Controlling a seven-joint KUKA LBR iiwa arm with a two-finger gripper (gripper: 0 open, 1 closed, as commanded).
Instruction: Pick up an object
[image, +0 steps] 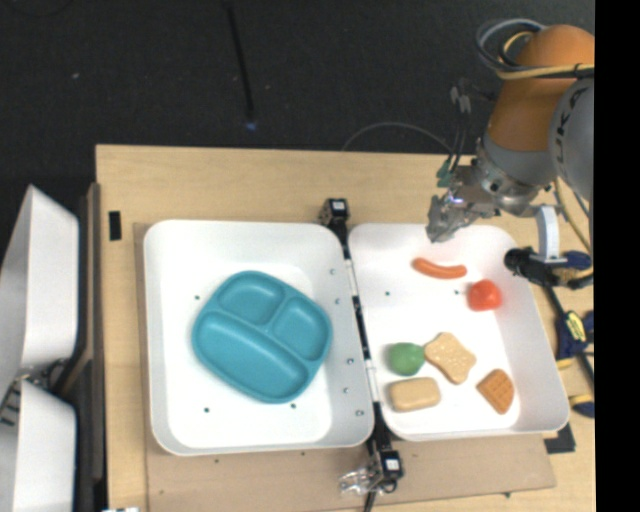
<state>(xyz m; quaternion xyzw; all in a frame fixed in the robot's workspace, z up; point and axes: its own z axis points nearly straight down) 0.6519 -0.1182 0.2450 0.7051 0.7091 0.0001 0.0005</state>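
The right bin (395, 250) holds several toy foods: an orange sausage (440, 268), a red tomato-like piece (485, 296), a green round piece (405, 358), a tan cracker (450, 357), a beige bread roll (414, 394) and a brown waffle-like piece (496, 390). My gripper (443, 224) hangs over the bin's far edge, just above and behind the sausage. Nothing shows between its tips.
The left bin (170, 250) carries a blue sectioned plate (261, 334). A black clamp (334, 212) sits at the far end of the joint between the bins, another clamp (372, 474) at the near end. Blue-handled tools (560, 262) lie right of the bins.
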